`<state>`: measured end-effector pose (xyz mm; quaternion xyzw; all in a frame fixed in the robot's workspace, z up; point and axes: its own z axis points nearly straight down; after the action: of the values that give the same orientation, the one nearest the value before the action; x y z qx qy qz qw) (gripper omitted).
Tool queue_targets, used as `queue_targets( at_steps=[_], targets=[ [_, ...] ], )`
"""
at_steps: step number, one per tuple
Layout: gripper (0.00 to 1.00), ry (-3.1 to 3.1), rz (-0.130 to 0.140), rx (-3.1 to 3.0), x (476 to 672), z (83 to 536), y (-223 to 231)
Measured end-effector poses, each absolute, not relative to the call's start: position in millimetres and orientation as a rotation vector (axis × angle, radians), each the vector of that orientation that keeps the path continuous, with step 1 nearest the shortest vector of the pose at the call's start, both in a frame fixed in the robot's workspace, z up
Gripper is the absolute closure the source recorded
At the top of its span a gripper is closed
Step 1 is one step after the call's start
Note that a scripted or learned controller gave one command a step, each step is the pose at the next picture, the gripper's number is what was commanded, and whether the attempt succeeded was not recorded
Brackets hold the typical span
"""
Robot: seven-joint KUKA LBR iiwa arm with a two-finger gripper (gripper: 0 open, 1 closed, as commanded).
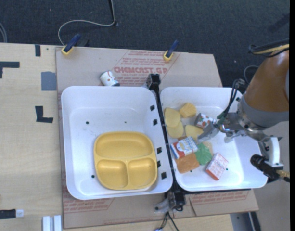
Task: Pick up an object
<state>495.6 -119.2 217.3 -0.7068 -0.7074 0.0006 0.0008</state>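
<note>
The hand (212, 128) hangs low over the right bin's (234, 179) crowded food pieces, apparently seeking one, its grip state untellable.

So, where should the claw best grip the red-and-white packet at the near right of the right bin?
Probably across the short sides of the packet, coming straight down from above: it lies flat and tilted, apart from the green piece, with bare bin floor around it.

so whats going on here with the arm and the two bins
A grey and orange robot arm reaches in from the right, its gripper low over the right bin, among a pile of small food-like items such as an orange block and a green piece. Nothing looks lifted yet. The left bin holds a yellow divided tray.
</note>
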Motion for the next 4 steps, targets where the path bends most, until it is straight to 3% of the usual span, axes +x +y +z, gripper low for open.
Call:
queue_targets(
  at_steps=[1,2,3,4],
  targets=[
    [0.0,-2.232,-0.02,-2.225,495.8,104.4,-122.2],
    [0.0,-2.238,-0.019,-2.224,582.2,91.5,-96.7],
    [0.0,-2.225,-0.007,-2.227,517.6,87.5,-110.6],
    [1.0,-2.227,-0.003,-2.228,518.3,97.3,-111.8]
  ],
)
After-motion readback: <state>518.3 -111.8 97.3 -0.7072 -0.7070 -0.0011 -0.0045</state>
